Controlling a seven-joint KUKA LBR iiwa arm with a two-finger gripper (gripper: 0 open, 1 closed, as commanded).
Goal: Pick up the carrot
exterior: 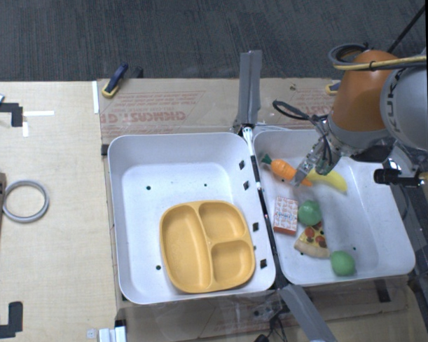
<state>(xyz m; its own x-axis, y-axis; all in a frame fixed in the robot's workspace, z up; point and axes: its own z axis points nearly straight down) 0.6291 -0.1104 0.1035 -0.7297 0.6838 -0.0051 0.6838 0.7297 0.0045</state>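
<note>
The small orange carrot with a green top point(279, 168) lies near the right white bin's point(385, 259) far-left corner. The claw point(303, 178) is touching its right end, the approach step; whether it is apart or together I cannot tell. Next: straddle it, close, lift.

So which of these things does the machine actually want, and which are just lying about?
Part of the job:
- carrot, in the right bin
- pincer, right beside the carrot

Just lying about:
- banana
- pizza slice
- two green balls
- small box
- yellow divided plate in the left bin
- tape roll
</note>
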